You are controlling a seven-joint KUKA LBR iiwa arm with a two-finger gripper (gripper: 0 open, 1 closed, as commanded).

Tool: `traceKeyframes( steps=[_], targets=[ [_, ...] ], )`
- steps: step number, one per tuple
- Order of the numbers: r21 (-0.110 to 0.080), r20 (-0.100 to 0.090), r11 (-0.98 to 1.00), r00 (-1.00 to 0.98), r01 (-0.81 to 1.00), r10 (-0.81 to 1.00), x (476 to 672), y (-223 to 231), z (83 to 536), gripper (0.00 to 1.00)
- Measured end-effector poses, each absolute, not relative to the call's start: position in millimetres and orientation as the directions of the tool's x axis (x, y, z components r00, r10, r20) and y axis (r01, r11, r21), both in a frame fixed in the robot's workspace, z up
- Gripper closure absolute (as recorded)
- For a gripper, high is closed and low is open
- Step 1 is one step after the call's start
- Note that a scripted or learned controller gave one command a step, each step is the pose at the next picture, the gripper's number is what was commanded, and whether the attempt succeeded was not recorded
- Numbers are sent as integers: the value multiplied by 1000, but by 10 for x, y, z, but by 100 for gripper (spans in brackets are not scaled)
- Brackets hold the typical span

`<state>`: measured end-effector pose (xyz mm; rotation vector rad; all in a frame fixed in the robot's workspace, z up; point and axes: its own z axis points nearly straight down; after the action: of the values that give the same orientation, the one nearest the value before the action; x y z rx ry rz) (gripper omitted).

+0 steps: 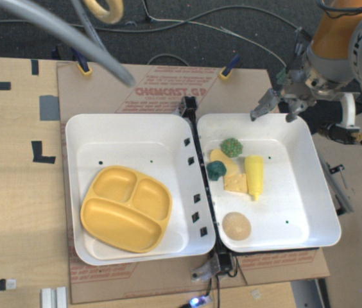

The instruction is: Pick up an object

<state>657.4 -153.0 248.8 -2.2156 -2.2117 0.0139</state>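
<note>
My claw (275, 108) hangs wide above the right bin's (309, 191) far edge; I should drop squarely over the corn (254, 175).

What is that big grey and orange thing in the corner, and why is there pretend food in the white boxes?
That is a robot arm. A computer moves it, and its job here is to pick something up. At its end is a gripper with two fingers, spread open above the far edge of the right bin, holding nothing. The camera hangs above the bench and looks down at a slant. In the right bin lie a green broccoli piece, a darker green piece, yellow cheese wedges, a yellow corn cob and a round tan cookie. The left bin holds a yellow divided plate.
</note>
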Motion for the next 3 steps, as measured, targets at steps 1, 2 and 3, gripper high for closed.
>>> traceKeyframes(
  steps=[1, 2, 3],
  targets=[
    [-1, -1, 1, -1, 1000, 1000, 6598, -1526, 2569, 0],
    [-7, 0, 1, -1, 1000, 1000, 6633, -1516, 1927, 0],
    [-7, 0, 1, -1, 1000, 1000, 6537, -1468, 1427, 0]
  ],
)
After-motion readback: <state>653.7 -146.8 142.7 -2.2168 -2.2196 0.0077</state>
